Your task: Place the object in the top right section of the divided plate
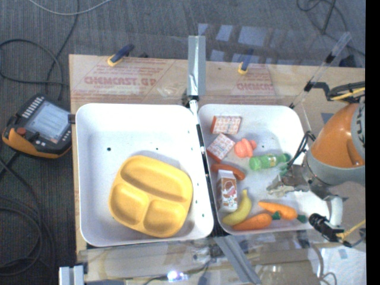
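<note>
From the camera view, the yellow divided plate (152, 196) lies in the left bin (95, 129), toward that bin's lower right, and it serves here as the landmark. Its sections look bare: one long section runs along its upper side and two smaller ones sit below it. Nothing rests in the top right section, so the placing itself is not yet done.

All the toy food sits to the right of the plate, in the right bin (297, 123). Nearest the plate is a small carton (228, 193) standing just across the bin wall, with a banana (238, 211) at its foot and two carrots (270, 215) further right. Above the carton are a red sausage-like piece (230, 171), two patterned boxes (224, 135), a pinkish-orange piece (244, 148) and a green bottle (266, 161).

The gripper (286, 183) hangs low over the right bin, well to the right of the plate, between the green bottle and the carrots. Its metal parts blur together against the white floor, so I cannot tell how wide it stands, and no item shows clasped in it. The grey and orange arm (338, 153) rises behind it at the bin's right side.

Which item is the task's object cannot be told for sure; judging by position, it is one lying near the gripper. My reading is that the task is at its picking stage: the grasp, the carry across to the plate and the release into the top right section all remain.
</note>
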`<move>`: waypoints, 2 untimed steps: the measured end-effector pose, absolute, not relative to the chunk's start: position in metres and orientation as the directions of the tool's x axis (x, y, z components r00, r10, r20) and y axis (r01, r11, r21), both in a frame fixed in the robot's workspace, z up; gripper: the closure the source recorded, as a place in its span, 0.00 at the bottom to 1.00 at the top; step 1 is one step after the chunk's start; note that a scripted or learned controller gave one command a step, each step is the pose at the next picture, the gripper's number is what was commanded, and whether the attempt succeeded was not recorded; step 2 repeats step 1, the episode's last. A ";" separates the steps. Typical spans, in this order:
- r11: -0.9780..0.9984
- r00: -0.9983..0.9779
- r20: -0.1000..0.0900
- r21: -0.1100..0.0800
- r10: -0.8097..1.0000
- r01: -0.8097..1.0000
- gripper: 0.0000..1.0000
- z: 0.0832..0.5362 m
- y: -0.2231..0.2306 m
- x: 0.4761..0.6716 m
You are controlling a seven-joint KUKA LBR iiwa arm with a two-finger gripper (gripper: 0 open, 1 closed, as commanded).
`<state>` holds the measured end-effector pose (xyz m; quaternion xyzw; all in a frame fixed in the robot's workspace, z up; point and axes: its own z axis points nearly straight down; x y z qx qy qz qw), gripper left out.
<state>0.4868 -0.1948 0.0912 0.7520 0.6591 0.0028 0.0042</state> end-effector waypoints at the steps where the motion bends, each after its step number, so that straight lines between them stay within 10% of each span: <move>1: -0.006 0.006 -0.014 0.018 1.000 1.000 1.00 0.092 -0.174 0.488; 2: -0.006 0.006 -0.014 0.018 1.000 1.000 1.00 0.092 -0.174 0.488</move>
